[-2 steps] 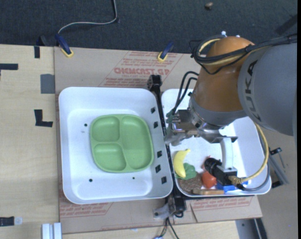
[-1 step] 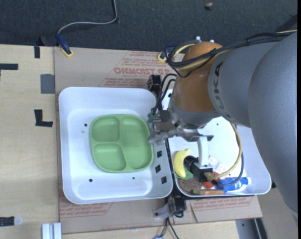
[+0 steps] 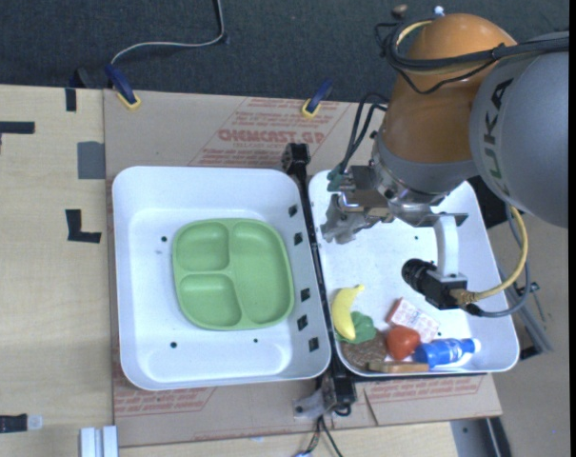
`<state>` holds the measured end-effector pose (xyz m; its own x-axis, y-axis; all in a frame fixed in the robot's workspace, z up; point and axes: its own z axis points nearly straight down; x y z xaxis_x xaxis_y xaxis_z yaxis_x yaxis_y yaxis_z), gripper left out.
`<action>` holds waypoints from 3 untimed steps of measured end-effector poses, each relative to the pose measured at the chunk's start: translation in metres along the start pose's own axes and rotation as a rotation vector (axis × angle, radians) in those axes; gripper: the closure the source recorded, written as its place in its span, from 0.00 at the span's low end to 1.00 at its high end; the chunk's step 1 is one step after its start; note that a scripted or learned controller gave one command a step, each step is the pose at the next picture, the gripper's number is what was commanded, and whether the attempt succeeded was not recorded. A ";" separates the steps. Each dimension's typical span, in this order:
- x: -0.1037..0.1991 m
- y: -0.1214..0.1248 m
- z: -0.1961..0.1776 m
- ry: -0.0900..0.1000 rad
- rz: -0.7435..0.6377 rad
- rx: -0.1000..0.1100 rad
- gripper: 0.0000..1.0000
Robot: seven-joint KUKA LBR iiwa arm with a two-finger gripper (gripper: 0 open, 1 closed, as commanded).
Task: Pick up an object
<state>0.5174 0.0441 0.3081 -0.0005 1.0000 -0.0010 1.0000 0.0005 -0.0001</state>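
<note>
Nearest the camera, in the right bin (image 3: pixel 492 255), a small heap lies along the front wall: a banana (image 3: pixel 346 309), a green piece (image 3: pixel 363 327), a red ball (image 3: pixel 402 342), a blue bottle (image 3: pixel 446 352) and a red-and-white packet (image 3: pixel 409 314), all touching or nearly so. Any of them would serve as the pick. The banana lies at the heap's left edge with bare floor behind it, so it looks the easiest; coming straight down across its narrow width should avoid nudging its neighbours. Farther back, the gripper (image 3: pixel 343 219) hangs over that bin's rear left, holding nothing, whether spread or closed I cannot tell. In the left bin (image 3: pixel 135 255) lies a green tray (image 3: pixel 232 274).
</note>
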 end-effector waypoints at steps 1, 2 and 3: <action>-0.109 -0.003 -0.013 -0.001 0.002 0.000 1.00; -0.221 -0.034 -0.002 -0.001 0.002 0.000 1.00; -0.261 -0.034 -0.053 -0.001 0.001 -0.001 1.00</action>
<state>0.4839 -0.2167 0.3617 0.0004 1.0000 -0.0019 1.0000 -0.0004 0.0007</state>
